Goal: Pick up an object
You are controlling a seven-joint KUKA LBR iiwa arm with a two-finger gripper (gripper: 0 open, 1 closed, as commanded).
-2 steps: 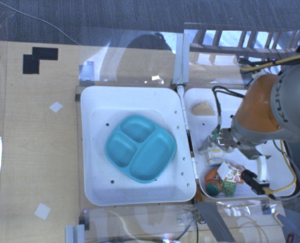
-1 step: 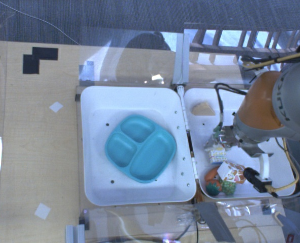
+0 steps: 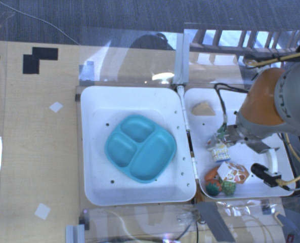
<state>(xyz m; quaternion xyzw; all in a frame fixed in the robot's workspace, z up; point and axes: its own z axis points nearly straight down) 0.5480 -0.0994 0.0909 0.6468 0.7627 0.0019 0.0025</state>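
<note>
Gripper (image 3: 221,138), finger state indeterminable, hovers over small box (image 3: 220,152) at right bin's (image 3: 286,184) nine o'clock; pickup not yet achieved.

Arm (image 3: 281,97) hides right bin's (image 3: 200,189) far corner

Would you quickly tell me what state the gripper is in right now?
Gripper: low in the right bin, over the small white carton; whether it is open, closed or holding anything cannot be told.
</note>
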